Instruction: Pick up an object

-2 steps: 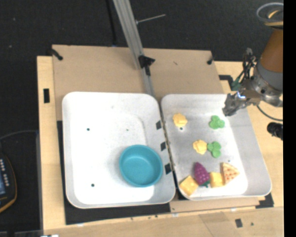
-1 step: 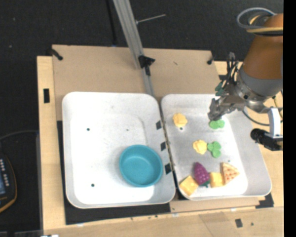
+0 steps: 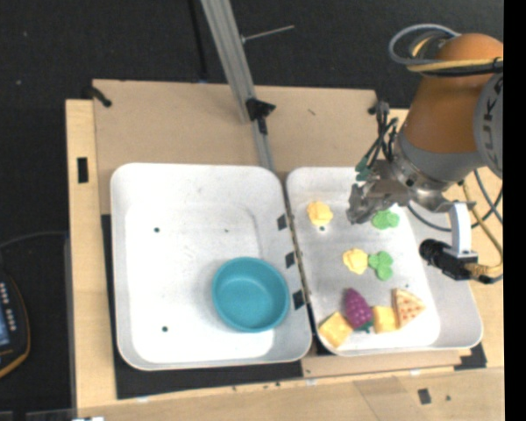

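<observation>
My gripper (image 3: 366, 207) hangs low over the back of the right bin (image 3: 447, 323), between a small yellow toy (image 3: 319, 212) on its left and a green toy (image 3: 386, 220) just to its right. Its dark fingers point down and nothing shows between them. Further forward in the same bin lie a yellow shell-like piece (image 3: 356, 260), a green clover-like piece (image 3: 383, 265), a purple grape bunch (image 3: 357, 308), a yellow block (image 3: 335, 330), a small yellow cube (image 3: 384, 318) and a pizza slice (image 3: 408, 305).
The left bin (image 3: 158, 209) holds a blue bowl (image 3: 250, 293) near its front right corner. A grey metal pole (image 3: 237, 68) slants up from behind the bins' shared edge. A black cable fitting (image 3: 443, 257) hangs off the arm over the right bin's right side.
</observation>
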`<state>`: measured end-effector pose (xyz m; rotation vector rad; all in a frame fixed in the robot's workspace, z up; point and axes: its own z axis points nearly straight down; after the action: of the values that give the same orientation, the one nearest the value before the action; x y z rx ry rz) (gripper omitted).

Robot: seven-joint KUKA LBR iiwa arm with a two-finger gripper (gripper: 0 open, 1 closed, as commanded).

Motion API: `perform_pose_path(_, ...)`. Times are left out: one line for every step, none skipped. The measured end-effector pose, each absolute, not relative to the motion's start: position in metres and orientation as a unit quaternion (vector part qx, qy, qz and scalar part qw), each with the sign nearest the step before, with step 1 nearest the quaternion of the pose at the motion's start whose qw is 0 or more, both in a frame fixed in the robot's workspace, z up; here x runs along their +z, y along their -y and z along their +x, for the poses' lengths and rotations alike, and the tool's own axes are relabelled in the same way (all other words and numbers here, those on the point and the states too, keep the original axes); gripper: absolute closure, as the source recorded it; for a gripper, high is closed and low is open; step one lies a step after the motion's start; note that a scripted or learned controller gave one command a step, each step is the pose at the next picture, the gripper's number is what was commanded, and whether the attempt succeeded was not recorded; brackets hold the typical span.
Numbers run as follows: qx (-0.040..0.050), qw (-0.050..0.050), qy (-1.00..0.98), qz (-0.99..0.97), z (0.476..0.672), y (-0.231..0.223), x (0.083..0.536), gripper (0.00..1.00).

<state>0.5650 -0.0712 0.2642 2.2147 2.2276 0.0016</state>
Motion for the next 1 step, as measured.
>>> perform_pose_path(0.0008,-0.001,-0.709,0.706,0.5667,0.0197,0.2645,1.0)
